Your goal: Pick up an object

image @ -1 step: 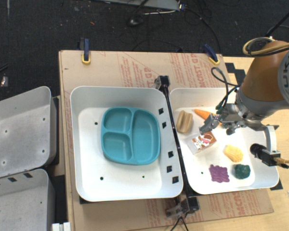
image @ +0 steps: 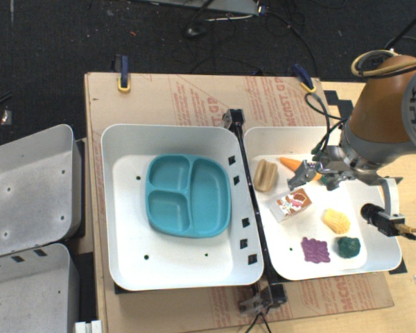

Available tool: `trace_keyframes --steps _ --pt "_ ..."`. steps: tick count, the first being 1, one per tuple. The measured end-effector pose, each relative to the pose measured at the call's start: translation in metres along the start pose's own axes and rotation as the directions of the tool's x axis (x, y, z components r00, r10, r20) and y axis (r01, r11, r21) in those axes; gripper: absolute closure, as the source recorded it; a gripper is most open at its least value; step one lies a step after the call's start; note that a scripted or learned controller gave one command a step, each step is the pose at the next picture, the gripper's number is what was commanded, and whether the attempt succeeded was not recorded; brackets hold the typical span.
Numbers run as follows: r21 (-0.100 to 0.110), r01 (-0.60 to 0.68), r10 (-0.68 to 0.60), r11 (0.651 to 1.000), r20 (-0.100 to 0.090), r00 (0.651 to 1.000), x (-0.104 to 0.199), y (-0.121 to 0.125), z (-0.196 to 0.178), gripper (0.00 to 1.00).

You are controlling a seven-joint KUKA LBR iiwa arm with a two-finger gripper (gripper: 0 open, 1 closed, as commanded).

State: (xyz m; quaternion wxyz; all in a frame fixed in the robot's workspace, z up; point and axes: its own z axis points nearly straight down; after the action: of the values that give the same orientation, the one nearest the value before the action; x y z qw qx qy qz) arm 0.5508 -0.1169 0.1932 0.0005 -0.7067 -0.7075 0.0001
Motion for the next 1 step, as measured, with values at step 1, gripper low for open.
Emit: trace_keyframes --steps 1 --pt "0.003 0.001 -0.001 1.000 0.000 1.000 0.0073 0.0061 0.0493 0.00"
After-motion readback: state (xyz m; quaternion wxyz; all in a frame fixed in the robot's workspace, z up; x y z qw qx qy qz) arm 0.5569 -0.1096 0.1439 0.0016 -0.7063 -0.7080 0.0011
